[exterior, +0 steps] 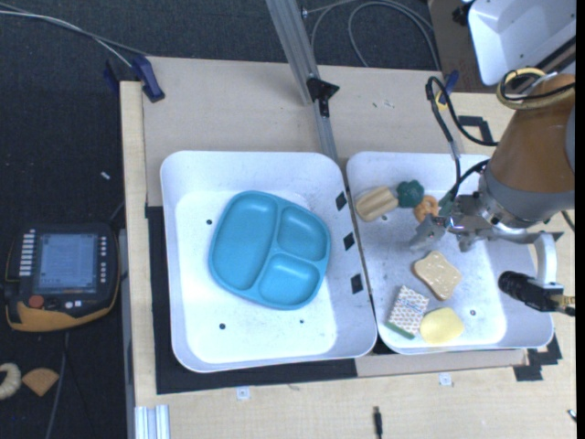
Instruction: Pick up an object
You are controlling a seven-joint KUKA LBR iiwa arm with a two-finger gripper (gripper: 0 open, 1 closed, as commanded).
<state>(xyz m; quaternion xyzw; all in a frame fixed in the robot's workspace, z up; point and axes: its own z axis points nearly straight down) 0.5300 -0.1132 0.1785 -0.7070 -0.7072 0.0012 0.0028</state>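
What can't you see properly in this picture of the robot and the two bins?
- The gripper: too small and blurred in the camera view to make out its grip.
- The orange thing beside the teal toy: partly covered by the gripper, so its shape is unclear.
- The right bin: its far right side is hidden under the arm.
- The pendant's screen: too small to read.

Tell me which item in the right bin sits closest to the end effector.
The small orange piece, right beside the end effector. The toast slice, tan roll, yellow lemon and patterned sponge all lie farther off.
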